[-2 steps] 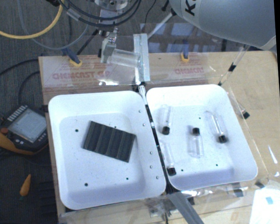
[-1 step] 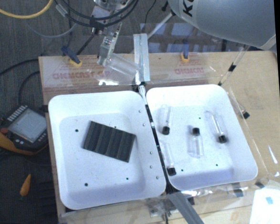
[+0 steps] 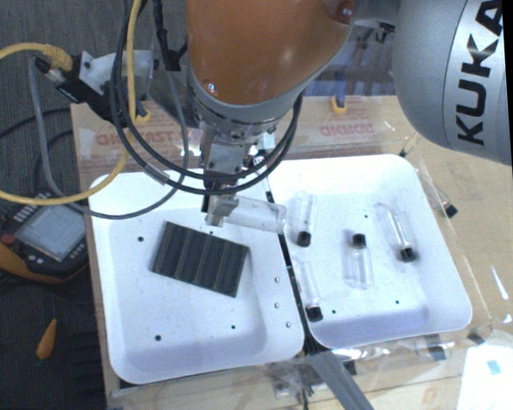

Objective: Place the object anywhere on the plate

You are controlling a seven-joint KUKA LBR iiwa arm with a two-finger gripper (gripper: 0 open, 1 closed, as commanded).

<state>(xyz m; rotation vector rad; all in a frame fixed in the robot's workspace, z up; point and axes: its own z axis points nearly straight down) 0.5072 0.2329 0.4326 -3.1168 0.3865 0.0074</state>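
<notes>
Gripper (image 3: 219,207) is sitting over the left bin (image 3: 136,357), right at the upper right corner of the dark ribbed plate (image 3: 199,259); a clear vial (image 3: 255,215) is sticking out from it toward the right bin (image 3: 439,310); looks like the jaws are pinching the vial's near end, but the wrist is blocking most of the view so not 100% sure.

Vial orientation: long axis lying roughly flat, running left-right w/ a slight downward slant to the right; gripped end pointing left at the plate, free end pointing right, reaching toward the divider between bins; it's looking level-ish, not upright.

Risks, imo:
- grip is at the very end, so the vial is cantilevering; could be pivoting or slipping out during any move
- most of the vial is hanging off the plate side, over bare bin floor; releasing here prob means it's landing off the plate
- round glass on a ribbed plate; if dropped across the ribs or from height it's likely rolling off
- free end is near the divider and another vial (image 3: 302,220) w/ black cap; swinging could be clipping those

Other vials (image 3: 395,230) in the right bin are lying well apart.
</notes>
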